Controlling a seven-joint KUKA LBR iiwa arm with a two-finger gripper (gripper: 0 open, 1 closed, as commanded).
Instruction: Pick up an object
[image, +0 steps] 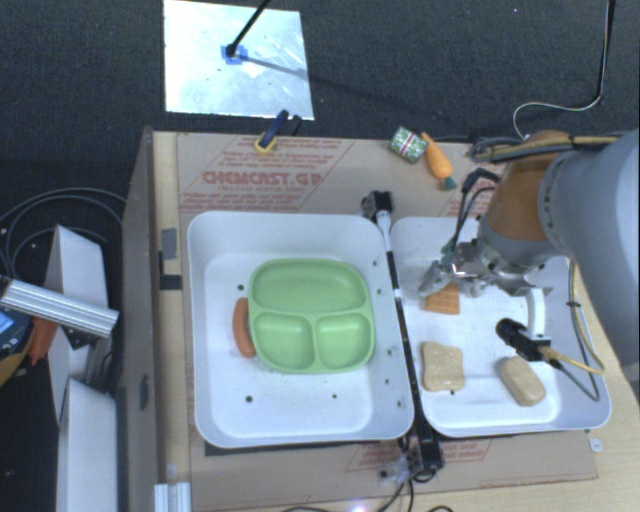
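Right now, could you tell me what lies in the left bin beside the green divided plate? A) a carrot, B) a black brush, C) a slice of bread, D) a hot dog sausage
D: a hot dog sausage lies in the left bin, against the left edge of the green plate.

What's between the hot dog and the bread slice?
In the camera view, the green divided plate sits between the hot dog and the bread slice, then the two bins' adjoining rims.
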